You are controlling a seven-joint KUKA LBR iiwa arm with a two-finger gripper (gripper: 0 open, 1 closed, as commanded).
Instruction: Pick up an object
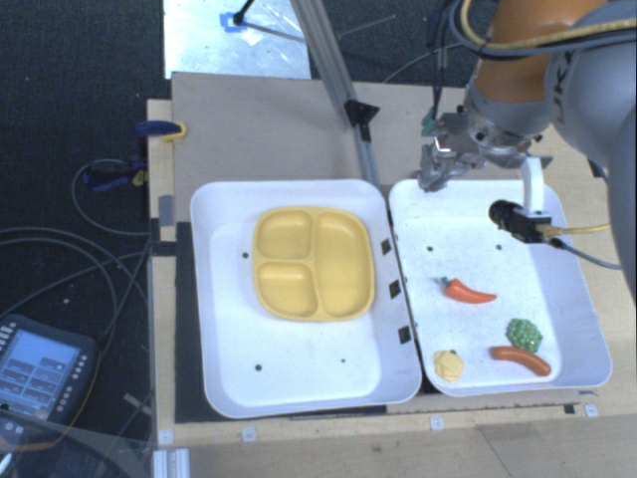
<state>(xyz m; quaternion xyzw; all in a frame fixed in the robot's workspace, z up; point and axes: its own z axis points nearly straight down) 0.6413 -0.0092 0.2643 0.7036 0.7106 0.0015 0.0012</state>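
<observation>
Carrot (467,291) lies mid right bin (587,317), well below my gripper (435,179). Whether the jaws are released or clenched, I cannot tell.

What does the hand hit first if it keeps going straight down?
Probably bare floor at the far-left corner of the right bin. The hand hangs over that spot; the carrot lies nearer the camera. Depth is unclear.

Robot lab: teach pendant (35,366), cables (100,237)
</observation>
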